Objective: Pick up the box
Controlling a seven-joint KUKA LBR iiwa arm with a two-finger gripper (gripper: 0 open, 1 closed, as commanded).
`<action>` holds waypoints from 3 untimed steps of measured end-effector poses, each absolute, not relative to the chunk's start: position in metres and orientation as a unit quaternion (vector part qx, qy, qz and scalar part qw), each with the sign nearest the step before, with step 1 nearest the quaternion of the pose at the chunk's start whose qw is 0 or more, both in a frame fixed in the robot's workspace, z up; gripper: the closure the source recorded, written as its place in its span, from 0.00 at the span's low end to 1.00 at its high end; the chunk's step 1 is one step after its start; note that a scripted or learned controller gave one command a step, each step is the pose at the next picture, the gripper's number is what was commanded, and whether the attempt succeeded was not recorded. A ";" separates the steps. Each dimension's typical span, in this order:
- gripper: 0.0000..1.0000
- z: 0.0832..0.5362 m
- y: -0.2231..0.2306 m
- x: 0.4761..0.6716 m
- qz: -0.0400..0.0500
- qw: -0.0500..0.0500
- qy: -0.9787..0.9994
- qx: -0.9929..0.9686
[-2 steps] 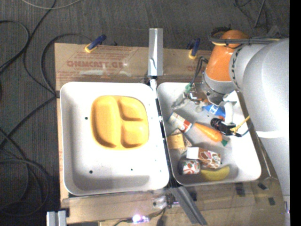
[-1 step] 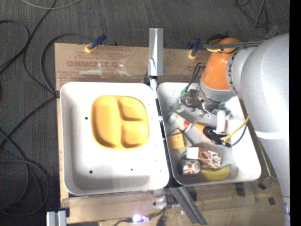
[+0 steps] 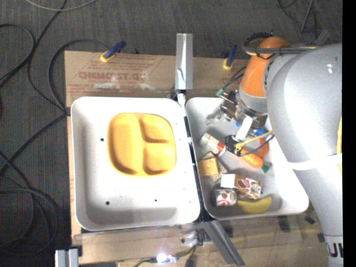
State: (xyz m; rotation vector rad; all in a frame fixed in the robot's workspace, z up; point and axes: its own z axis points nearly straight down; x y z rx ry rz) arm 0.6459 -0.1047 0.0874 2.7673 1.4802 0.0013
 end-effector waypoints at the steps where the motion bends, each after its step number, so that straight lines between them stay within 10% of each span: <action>1: 1.00 0.098 -0.105 0.647 -0.001 0.004 0.473 0.881; 2: 0.00 0.098 -0.105 0.646 -0.001 0.004 0.473 0.881; 3: 0.00 0.088 -0.109 0.577 0.002 0.002 0.450 0.893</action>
